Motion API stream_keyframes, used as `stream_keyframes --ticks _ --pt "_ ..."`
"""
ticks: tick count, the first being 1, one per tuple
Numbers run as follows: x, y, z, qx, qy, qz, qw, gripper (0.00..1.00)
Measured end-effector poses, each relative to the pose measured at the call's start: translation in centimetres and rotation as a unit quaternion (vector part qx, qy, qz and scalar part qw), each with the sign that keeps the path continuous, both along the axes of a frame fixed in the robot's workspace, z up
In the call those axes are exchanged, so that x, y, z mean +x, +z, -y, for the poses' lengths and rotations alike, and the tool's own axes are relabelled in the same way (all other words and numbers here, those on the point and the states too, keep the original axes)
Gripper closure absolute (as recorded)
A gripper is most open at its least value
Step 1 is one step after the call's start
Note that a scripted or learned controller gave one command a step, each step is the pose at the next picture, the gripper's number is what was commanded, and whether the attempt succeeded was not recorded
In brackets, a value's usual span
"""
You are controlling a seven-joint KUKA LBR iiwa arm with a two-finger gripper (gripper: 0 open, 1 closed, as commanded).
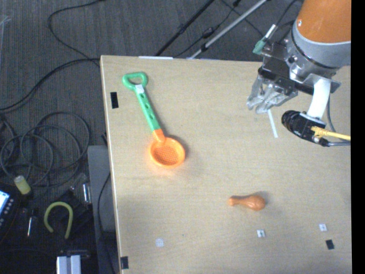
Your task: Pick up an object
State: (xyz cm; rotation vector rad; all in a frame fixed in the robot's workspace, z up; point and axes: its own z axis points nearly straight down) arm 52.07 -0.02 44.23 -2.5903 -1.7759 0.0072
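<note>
A toy scoop with a green handle [146, 104] and a round orange bowl [167, 152] lies on the left part of the tan bench surface [217, 153], handle pointing to the far left. A small orange drumstick-shaped toy [248, 201] lies nearer the front, right of centre. My gripper [266, 100] hangs at the far right, above the surface, pointing down. It is well clear of both toys, with nothing visibly held.
A thin white stick [273, 125] lies just below the gripper. Small black and white markers [260, 233] dot the front of the surface. The bench's left edge [108, 153] drops to a floor with cables [45, 136].
</note>
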Motion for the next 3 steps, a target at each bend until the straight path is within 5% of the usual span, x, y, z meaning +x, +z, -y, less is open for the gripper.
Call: stream_keyframes --ticks 1,2,3 --pt "0.1 0.9 0.0 -0.0005 0.000 -0.001 1.0000 1.00" --pt "-0.6 -0.9 15.6 -0.0002 0.011 0.001 0.9999 1.00" --pt "-0.6 -0.9 15.6 -0.0003 0.011 0.001 0.9999 0.00"
